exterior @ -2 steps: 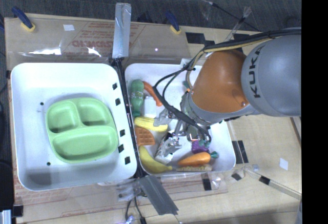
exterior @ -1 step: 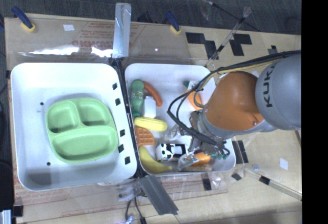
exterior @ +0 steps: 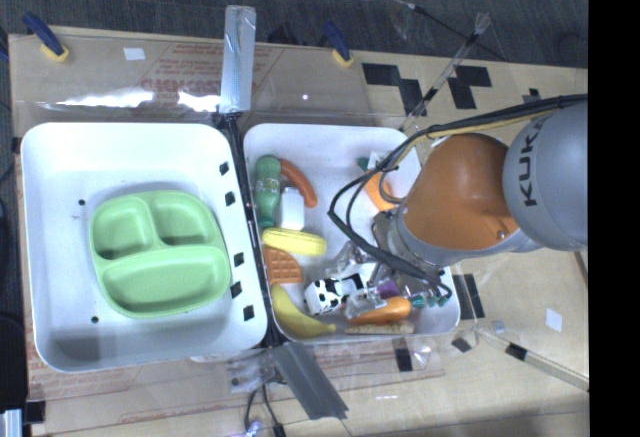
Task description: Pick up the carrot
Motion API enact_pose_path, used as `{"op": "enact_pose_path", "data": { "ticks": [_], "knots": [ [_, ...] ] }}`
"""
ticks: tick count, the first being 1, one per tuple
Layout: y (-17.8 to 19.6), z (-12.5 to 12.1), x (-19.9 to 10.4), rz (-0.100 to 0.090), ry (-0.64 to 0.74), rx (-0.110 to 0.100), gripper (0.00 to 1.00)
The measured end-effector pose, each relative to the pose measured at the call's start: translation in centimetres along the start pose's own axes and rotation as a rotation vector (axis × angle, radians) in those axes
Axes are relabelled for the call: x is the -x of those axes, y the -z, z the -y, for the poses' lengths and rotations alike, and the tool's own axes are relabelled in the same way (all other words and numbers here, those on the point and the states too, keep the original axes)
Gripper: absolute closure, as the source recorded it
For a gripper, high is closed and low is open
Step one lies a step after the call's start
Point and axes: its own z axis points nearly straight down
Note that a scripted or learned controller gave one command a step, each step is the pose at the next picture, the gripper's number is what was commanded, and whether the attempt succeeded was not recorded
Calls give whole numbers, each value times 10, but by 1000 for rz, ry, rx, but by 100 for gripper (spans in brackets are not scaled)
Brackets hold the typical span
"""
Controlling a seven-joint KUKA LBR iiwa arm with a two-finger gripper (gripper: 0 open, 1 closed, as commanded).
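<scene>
The carrot (exterior: 383, 313), orange with a green tip at its right end, lies along the near wall of the right bin (exterior: 330, 140). My gripper (exterior: 366, 293) hangs low right over the carrot's left half, below the orange-banded wrist (exterior: 455, 193). The arm's bulk covers the right part of this bin.
Left of the gripper sit a black-and-white toy (exterior: 322, 296), a banana (exterior: 296, 319), a yellow corn cob (exterior: 293, 242), a green vegetable (exterior: 267, 187) and a curved orange piece (exterior: 300, 182). The left bin (exterior: 45, 225) holds a green divided plate (exterior: 157, 253). Cables (exterior: 345, 200) loop beside the wrist.
</scene>
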Motion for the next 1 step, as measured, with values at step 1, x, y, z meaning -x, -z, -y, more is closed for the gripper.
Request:
{"op": "enact_pose_path", "data": {
  "ticks": [1],
  "knots": [
    [0, 0, 0, 0, 1, 0, 0]
  ]
}}
